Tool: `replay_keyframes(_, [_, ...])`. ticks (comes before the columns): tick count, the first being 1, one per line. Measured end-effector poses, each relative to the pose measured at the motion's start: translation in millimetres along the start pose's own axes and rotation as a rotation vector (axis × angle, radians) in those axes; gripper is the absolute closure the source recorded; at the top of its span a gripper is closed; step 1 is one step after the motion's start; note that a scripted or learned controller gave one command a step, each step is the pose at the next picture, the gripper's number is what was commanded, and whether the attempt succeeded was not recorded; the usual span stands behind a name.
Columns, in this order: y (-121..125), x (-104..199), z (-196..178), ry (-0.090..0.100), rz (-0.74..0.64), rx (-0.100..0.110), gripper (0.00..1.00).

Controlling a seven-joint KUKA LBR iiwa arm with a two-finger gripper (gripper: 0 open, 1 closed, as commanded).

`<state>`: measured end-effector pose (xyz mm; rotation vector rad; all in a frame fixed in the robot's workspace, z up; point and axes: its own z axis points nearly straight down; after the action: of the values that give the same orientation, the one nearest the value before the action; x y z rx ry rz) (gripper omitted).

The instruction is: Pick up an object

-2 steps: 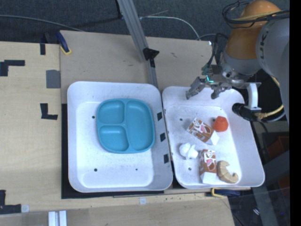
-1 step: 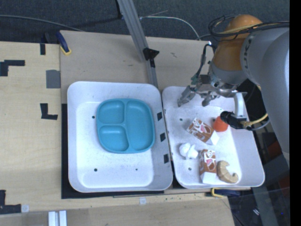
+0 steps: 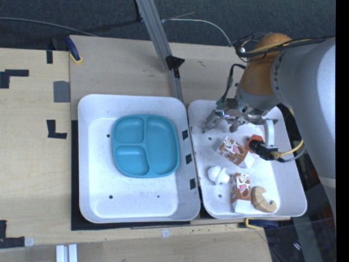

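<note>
A blue divided plate lies in the left bin on the wooden counter. A grey metal post slants above, and black tape marks dot the counter.

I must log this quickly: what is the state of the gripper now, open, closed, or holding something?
Gripper: open, holding nothing, above the back of the right bin.

Bench: pale wood, matt. Two bins: white plastic, speckled, faint sheen. Divided plate: smooth turquoise plastic. Arm: smooth grey shell, glossy orange band. Packets: printed glossy wrapper.
</note>
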<state>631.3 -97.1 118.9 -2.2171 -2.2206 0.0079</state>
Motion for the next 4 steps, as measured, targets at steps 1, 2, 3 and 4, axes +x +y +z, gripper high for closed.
replay_keyframes(1, [-0.4, 0.6, 32.0, -0.001, -0.001, -0.003, 0.00])
replay_keyframes(2, [-0.2, 1.5, 20.9, 0.001, -0.002, -0.004, 1.00])
replay_keyframes(3, [1.9, 7.0, -41.5, 0.001, -0.001, -0.011, 1.00])
replay_keyframes(4, [-3.0, -0.5, -90.6, 0.000, 0.001, -0.010, 1.00])
